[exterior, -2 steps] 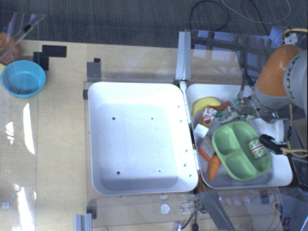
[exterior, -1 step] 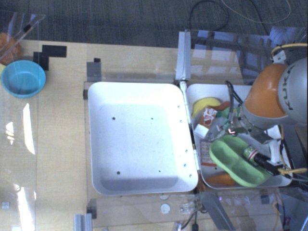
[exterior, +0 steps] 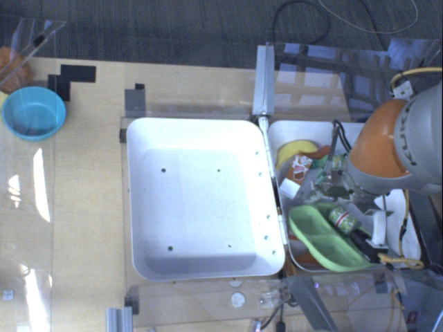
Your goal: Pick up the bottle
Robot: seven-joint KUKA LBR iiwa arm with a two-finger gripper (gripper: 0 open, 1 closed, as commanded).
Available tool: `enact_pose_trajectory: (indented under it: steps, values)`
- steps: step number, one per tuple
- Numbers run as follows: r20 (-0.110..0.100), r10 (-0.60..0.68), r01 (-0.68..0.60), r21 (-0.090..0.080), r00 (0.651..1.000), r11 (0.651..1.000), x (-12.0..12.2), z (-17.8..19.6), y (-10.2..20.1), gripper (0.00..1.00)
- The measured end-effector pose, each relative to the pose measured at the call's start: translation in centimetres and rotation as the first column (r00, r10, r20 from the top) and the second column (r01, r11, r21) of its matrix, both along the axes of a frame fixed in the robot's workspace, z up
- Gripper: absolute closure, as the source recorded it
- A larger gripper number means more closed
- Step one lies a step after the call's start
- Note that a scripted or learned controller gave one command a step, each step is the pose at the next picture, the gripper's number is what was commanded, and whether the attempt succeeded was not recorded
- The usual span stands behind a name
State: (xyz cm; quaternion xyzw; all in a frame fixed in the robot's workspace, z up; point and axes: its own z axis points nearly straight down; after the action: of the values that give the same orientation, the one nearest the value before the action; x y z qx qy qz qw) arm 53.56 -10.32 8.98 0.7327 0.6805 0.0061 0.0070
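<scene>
One bottle (exterior: pixel 342 219), two white bins (exterior: pixel 201 268).

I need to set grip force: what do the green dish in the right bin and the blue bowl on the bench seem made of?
Green dish: probably plastic, with a smooth, uniform lime colour and a soft sheen on its rim. Blue bowl: likely plastic too, glossy, with an even colour and a thin rim; glazed ceramic can't be ruled out.

Robot lab: bench (exterior: pixel 83 206), bins (exterior: pixel 201 199), cables (exterior: pixel 304 12)

Bottle (exterior: pixel 342 219) lies in right bin (exterior: pixel 282 135), on dish (exterior: pixel 325 244).
</scene>
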Motion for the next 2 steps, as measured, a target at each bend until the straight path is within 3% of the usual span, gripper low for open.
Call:
enact_pose_trajectory:
  steps: [1, 2]
  values:
    - [-0.02, -0.264, 0.264, 0.001, 0.964, 0.965, 11.1, -0.4, -1.3, 0.0]
    - [-0.009, -0.293, 0.293, -0.004, 0.956, 0.956, 6.1, -0.1, 1.3, 0.0]
